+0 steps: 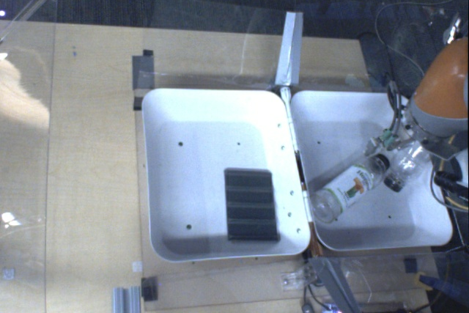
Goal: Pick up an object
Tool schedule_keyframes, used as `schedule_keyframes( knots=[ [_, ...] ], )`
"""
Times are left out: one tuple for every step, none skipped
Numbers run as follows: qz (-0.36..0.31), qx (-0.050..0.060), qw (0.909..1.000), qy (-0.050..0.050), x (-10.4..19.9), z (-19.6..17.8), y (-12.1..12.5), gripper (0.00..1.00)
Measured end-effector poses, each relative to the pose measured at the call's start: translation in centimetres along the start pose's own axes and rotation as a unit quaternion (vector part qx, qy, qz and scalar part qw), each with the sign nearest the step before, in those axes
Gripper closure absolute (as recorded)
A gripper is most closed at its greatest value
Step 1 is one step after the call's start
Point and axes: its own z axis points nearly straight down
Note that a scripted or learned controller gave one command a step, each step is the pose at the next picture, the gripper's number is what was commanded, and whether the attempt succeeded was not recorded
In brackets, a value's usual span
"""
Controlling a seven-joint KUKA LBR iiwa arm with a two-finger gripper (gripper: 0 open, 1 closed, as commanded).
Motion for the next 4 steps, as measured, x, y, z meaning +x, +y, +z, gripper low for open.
schedule_keyframes(
  knots=[
    [0.0, 0.0, 1.0, 0.0, 0.0, 0.0, 0.0, 0.0],
    [-0.122, 0.004, 0.9925, 0.0, 0.7, 1.1, -3.0, 0.0],
    [-0.346, 0.003, 0.9382, 0.0, 5.3, 1.0, -1.6, 0.0],
    [-0.412, 0.005, 0.9112, -0.002, 9.3, 0.9, -0.3, 0.0]
  ],
)
